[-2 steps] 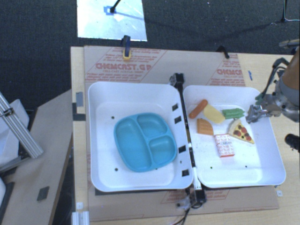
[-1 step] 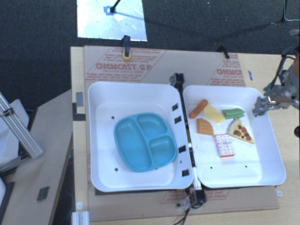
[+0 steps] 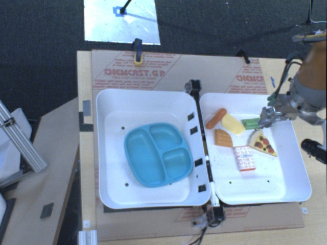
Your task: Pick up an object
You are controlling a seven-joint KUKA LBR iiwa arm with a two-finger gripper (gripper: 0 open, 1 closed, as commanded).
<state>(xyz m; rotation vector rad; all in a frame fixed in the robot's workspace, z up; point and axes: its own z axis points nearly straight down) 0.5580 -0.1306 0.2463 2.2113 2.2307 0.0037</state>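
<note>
One green piece (image 3: pixel 250 122) lies partly hidden behind the gripper (image 3: pixel 267 117).

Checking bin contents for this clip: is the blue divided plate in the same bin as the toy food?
No, the blue divided plate lies in the left bin, while the pizza slice and the other toy food lie in the right bin.

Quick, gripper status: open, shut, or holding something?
Gripper: cannot be told; it sits low over the right white bin, at the flat green piece.
</note>
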